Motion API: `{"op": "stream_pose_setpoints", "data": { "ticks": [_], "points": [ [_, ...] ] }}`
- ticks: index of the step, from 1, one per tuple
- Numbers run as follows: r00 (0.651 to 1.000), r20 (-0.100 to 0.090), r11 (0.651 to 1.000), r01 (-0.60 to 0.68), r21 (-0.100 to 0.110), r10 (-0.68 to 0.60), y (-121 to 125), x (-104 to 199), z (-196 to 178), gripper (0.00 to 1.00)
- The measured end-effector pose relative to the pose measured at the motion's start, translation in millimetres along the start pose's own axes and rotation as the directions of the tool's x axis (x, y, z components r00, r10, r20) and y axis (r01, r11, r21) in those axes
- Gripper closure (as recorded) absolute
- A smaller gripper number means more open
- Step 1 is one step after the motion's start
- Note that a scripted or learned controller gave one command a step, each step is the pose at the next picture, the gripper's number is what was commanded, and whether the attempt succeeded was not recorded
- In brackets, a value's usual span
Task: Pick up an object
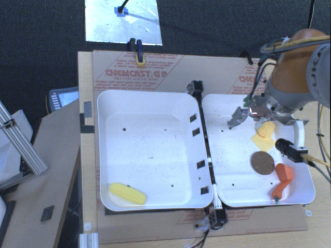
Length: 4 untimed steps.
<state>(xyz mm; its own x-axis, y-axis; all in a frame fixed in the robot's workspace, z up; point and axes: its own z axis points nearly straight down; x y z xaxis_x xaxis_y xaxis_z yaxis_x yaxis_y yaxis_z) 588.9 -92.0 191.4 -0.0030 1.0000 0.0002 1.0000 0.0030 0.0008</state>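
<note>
**Operator:** Two bins on the table; which one do you want me to work in?

**Manual:** Work in the right bin (222, 138). The gripper (239, 117) hangs over that bin's far half, near its middle. Whether the fingers are apart or together cannot be told at this slant, and nothing can be seen held between them. Treat the gripper as unloaded.

**Operator:** Which objects are within reach?

**Manual:** You have four candidates along the right bin's right side. A yellow corn piece (266, 129) lies nearest the gripper, touching or overlapping a flat yellow slice (261, 142). A brown disc (263, 162) lies nearer the front edge. An orange carrot (281, 180) lies in the front right corner, close to the wall. A yellow banana-like piece (127, 193) rests in the left bin (150, 107), front left corner, well apart from the gripper.

**Operator:** Which should you have me take?

**Manual:** Judged from this layout, the corn piece is the shortest move. Centre the gripper above it, align the fingers across its narrow width, and descend straight. Avoid catching the slice underneath; flat items are likely to slip. Keep clear of the bin's right wall. Lift only after the object shows between the fingers.
</note>
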Motion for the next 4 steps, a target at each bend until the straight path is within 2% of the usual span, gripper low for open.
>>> {"op": "stream_pose_setpoints", "data": {
  "ticks": [1, 2, 3, 4],
  "points": [
    [1.000, 0.001, 1.000, 0.004, -0.001, -0.004, 38, 5, 111, 0.00],
    [1.000, 0.000, 1.000, -0.002, 0.002, 0.002, 5, 7, 107, 0.00],
    [1.000, 0.002, 1.000, 0.002, -0.007, -0.002, 62, -21, 105, 0.00],
    [1.000, 0.000, 1.000, 0.003, -0.004, -0.003, 81, -14, 106, 0.00]
  ]
}}
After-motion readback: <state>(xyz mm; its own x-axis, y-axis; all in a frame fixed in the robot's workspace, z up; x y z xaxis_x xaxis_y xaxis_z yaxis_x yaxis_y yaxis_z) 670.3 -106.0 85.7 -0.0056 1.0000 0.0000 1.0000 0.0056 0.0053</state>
